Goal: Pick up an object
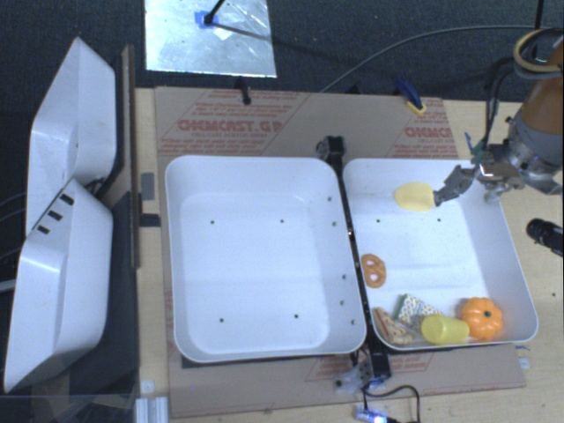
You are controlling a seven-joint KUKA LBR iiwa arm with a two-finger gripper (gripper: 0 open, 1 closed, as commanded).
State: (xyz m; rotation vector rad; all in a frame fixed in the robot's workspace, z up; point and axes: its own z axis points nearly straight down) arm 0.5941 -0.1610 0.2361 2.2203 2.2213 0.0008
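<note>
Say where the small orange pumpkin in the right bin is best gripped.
Grip the small orange pumpkin across its round body, coming straight down. It sits near the right white bin's near-right corner, with a yellow cylinder against its left, so the fingers probably fit best front and back.

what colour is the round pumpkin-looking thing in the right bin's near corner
Orange, with a small dark stem; the pumpkin shows clearly in the camera view.

You can't tell how the gripper (pixel 443 192) fingers stand; they blur against the pale yellow object (pixel 412 196). The arm (pixel 539 122) is cut off by the right edge. Under the yellow cup (pixel 443 329), the patterned items (pixel 407 317) overlap, too small for you to identify.
</note>
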